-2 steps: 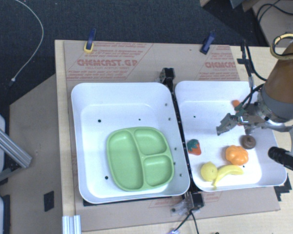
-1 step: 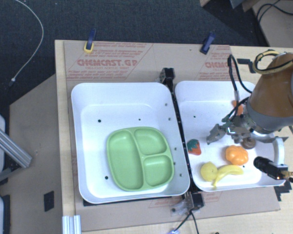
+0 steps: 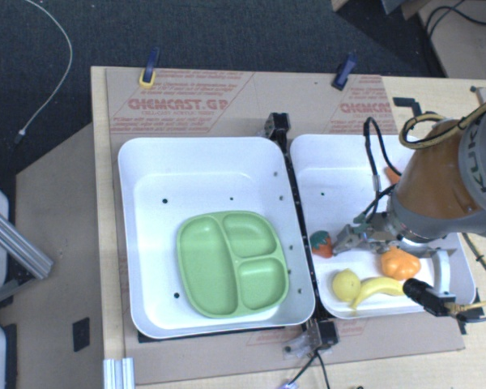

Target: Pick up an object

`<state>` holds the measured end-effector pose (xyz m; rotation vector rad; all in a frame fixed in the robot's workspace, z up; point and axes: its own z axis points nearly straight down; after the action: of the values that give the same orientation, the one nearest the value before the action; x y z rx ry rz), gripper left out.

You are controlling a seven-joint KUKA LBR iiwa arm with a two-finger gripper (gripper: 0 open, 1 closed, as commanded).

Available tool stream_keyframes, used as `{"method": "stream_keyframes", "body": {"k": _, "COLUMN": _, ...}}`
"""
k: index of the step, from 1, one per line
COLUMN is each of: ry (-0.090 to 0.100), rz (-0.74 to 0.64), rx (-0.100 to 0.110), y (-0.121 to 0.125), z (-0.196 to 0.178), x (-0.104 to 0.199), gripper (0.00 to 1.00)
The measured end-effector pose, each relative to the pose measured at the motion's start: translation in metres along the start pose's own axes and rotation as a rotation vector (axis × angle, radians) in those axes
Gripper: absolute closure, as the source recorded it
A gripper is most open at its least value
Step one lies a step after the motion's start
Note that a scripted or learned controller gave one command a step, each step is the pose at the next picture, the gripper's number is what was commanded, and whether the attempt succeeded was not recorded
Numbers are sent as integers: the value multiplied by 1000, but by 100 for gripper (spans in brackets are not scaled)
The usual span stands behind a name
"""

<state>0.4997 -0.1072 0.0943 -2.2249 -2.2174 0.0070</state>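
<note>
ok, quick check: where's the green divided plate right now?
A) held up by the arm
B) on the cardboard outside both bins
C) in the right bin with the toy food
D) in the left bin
D: the green divided plate lies flat on the floor of the left bin, while the banana and the other toy food sit in the right bin, beside the gripper.

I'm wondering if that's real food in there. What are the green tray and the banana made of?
The green tray looks like moulded plastic with a matte finish: one even pale green, rounded rims between three compartments. The banana is probably a plastic toy: uniform yellow with a smooth, slightly shiny skin and no brown marks, though the view cannot rule out real fruit.
</note>
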Motion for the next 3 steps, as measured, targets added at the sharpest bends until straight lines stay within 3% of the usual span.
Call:
{"method": "stream_keyframes", "body": {"k": 1, "ry": -1, "rz": 1, "rx": -4, "y": 0, "z": 9, "x": -3, "gripper": 0}}
{"method": "stream_keyframes", "body": {"k": 2, "ry": 2, "rz": 0, "rx": -7, "y": 1, "z": -1, "x": -1, "gripper": 100}}
{"method": "stream_keyframes", "body": {"k": 3, "ry": 1, "rz": -3, "rx": -9, "y": 6, "z": -46, "x": -6, "gripper": 100}}
